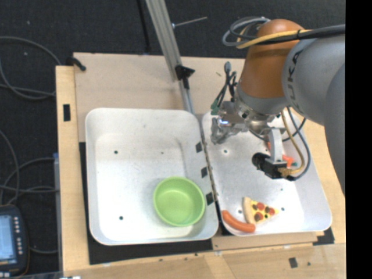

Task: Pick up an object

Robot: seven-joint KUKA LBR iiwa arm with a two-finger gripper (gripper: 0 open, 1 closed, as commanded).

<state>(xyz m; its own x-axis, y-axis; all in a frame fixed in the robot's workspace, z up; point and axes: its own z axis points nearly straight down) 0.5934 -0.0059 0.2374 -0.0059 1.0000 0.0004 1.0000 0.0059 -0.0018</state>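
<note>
Hiding part of the right bin (302,214), the arm (273,68) leaves its gripper's (220,129) state unclear.

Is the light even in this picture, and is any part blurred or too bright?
Camera view: the light is soft and even; the green bowl and pizza toy look sharp, both white bins are bright with little surface detail, and the gripper is small and somewhat blurred.

Bench surroundings, operator:
You've got a wooden bench (128,80) on dark floor (58,16), an aluminium post (165,31) slanting up behind the bins, loose cables (17,173) at left, and a small handheld screen (10,240) bottom-left.
</note>
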